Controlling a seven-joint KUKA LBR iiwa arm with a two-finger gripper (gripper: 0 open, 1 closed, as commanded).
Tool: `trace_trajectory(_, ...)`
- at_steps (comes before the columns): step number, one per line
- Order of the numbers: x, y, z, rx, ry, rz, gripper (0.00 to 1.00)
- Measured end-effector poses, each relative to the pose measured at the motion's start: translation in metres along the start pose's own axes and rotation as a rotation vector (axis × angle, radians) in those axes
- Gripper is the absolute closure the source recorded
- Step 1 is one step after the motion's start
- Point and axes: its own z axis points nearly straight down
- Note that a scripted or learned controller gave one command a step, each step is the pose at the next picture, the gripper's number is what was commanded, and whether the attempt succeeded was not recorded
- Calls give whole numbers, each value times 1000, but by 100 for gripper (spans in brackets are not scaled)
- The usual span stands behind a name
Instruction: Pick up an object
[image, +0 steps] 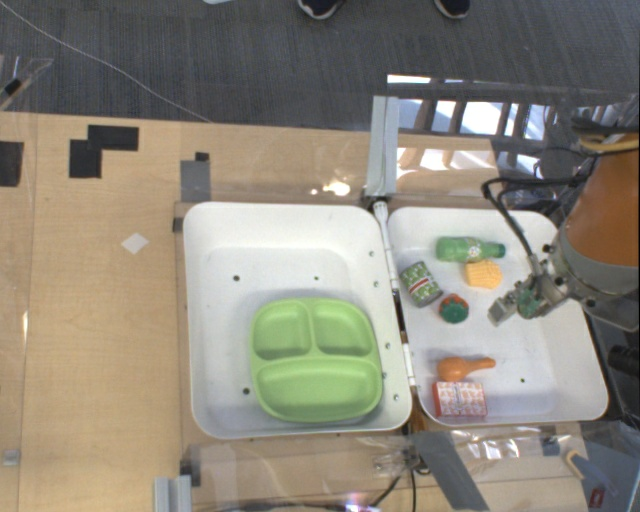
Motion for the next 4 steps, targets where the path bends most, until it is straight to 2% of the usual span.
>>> trace_trajectory(1, 43, 68, -10, -2, -1, -264, 100)
trace_trajectory(2, 63, 132, 52, 1, 1, 25, 100)
trace_trajectory(3, 32, 61, 62, 2, 1, 198, 100)
trace_trajectory(4, -2, 93, -10, 0, 0, 166, 100)
